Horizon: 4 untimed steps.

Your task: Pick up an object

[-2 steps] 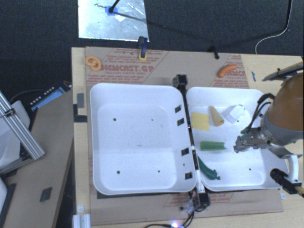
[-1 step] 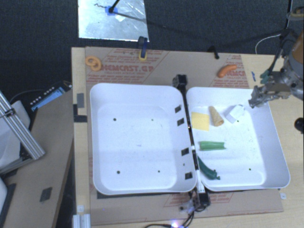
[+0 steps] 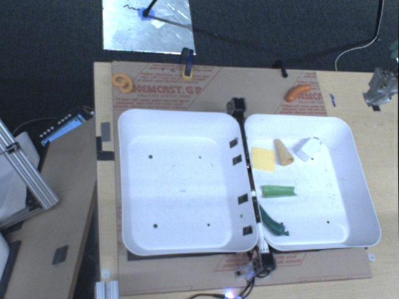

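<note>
Nothing lifted yet; whole pick still to do, by the look of it. In the right bin (image 3: 355, 167): yellow slab (image 3: 263, 159), tan cone (image 3: 284, 152) just beside it, white block (image 3: 307, 148), green stick (image 3: 278, 191), dark green pod (image 3: 272, 221) near the divider; all lying flat. Left bin (image 3: 134, 142) bare. Gripper (image 3: 380, 89) at the far right edge above the bench (image 3: 349, 89), well apart from the objects; state of the fingers impossible to tell. On the bench beyond the bins: orange sausage (image 3: 298, 92), orange ring (image 3: 123, 83).
</note>
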Available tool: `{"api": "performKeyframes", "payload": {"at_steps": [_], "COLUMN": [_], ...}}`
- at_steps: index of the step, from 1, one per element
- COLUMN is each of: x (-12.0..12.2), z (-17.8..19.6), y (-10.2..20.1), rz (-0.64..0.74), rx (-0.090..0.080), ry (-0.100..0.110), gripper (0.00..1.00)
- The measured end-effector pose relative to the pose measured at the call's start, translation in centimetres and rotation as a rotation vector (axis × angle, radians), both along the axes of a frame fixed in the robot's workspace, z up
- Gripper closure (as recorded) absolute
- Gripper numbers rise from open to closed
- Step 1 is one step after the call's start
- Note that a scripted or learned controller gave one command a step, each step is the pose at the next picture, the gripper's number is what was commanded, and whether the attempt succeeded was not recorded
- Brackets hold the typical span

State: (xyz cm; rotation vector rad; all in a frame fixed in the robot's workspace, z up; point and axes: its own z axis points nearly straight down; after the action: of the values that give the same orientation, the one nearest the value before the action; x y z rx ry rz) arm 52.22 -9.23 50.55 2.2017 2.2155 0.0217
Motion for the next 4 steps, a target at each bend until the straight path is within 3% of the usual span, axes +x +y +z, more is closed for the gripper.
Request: {"api": "performKeyframes", "payload": {"at_steps": [1, 2, 3, 4], "x": [4.5, 2.9, -3.8, -3.6], "z": [3.2, 3.0, 3.1, 3.0], "y": [-7.1, -11.7, -11.5, -11.4], "rz": [-0.009, -0.009, -0.008, -0.003], "rx": [-0.002, 0.0, 0.002, 0.001], "ry": [0.014, 0.019, 0.018, 0.02], "gripper": [1.0, 1.0, 1.0, 1.0]}}
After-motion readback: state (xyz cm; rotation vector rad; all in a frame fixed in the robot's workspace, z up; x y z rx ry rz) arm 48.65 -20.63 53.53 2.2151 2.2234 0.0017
